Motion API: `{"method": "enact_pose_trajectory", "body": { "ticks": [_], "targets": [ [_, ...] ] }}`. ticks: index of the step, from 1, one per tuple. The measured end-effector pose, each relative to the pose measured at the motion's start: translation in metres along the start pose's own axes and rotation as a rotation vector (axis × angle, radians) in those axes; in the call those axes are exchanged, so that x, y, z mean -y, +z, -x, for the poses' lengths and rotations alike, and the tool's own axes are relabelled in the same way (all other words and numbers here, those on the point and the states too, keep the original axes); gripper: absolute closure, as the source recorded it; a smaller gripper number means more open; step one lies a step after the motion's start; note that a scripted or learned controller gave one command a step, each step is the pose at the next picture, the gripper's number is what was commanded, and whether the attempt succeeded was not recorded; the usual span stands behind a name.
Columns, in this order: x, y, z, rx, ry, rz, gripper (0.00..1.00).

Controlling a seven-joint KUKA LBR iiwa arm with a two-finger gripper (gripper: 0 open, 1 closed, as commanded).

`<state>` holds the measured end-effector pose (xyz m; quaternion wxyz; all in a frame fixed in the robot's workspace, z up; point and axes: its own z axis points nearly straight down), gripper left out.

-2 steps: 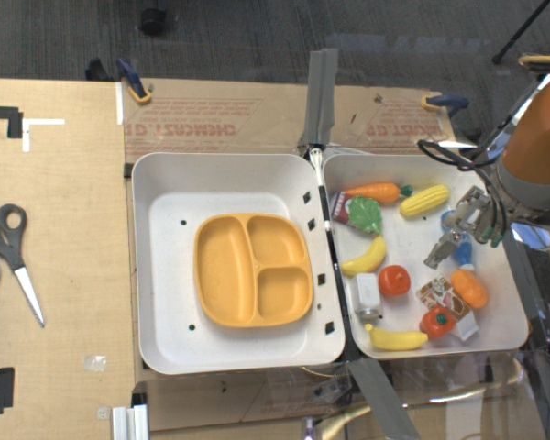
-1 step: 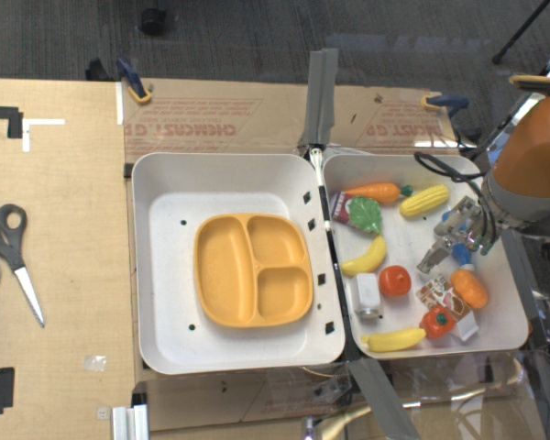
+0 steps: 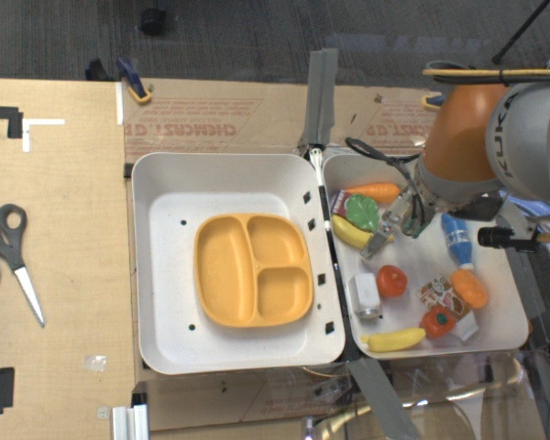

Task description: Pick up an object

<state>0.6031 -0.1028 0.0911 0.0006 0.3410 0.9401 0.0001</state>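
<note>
Hovering fingers (image 3: 390, 230) over green object (image 3: 360, 212), beside yellow banana (image 3: 350, 233).

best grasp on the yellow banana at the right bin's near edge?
Take the long yellow plastic banana at its thick middle, from above, claw closing across its short width. It lies flat along the white right bin's front wall, so a side approach looks blocked; the red tomato-like toy crowds its right end.

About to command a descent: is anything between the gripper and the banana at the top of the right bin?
Nothing visible blocks it. The gripper hangs just right of that banana, with bare bin floor between. The green toy touches the banana's upper side, and the tomato lies below, apart.
</note>
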Motion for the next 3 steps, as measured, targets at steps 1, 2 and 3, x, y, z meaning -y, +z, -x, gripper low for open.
{"method": "enact_pose_trajectory", "body": {
  "ticks": [1, 2, 3],
  "targets": [
    [0.086, -0.001, 0.08, 0.003, -0.078, 0.0, 0.0],
    [0.085, -0.011, 0.081, 0.007, -0.08, 0.0, 1.0],
    [0.067, -0.156, 0.017, 0.0, 0.14, -0.002, 1.0]
  ]
}}
